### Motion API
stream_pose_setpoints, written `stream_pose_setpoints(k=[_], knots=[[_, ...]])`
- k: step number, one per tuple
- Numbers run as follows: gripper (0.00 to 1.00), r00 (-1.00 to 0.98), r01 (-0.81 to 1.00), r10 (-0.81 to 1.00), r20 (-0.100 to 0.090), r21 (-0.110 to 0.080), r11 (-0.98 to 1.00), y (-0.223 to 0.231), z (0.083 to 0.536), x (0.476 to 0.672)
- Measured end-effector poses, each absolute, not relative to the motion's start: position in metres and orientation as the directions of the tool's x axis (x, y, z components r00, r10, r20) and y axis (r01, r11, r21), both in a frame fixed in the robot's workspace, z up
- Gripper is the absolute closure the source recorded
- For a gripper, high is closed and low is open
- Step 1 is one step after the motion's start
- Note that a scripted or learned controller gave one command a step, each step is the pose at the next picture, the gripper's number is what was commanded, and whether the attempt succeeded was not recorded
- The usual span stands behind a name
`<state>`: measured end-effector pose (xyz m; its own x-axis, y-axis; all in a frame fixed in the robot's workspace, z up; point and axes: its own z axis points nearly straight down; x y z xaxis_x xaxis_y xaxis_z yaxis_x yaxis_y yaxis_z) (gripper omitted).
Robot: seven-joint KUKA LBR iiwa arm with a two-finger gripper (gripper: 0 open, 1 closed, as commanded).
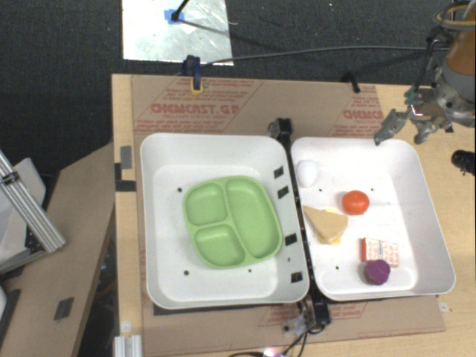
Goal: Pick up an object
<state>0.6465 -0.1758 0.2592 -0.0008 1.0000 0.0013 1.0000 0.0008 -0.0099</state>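
The right bin (416,171) holds a white ball (307,172), an orange ball (355,202), a tan wedge (326,224), a small red and white box (380,250) and a purple ball (377,272). My gripper (406,127) hangs at the upper right, above the bin's far right corner, apart from all of these. Its two fingers are spread, with nothing between them.
The left bin (160,199) holds a green divided tray (231,220). A black clip strip (288,199) joins the two bins. Beyond the bench lie a silver sheet (175,21) and a cable (320,50). A metal rail (26,207) stands at the left.
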Motion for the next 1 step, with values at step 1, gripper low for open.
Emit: stream_pose_setpoints(k=[1], knots=[[0.0,-0.004,1.0,1.0,-0.001,0.002,0.004,-0.1749,0.2676,0.6482]])
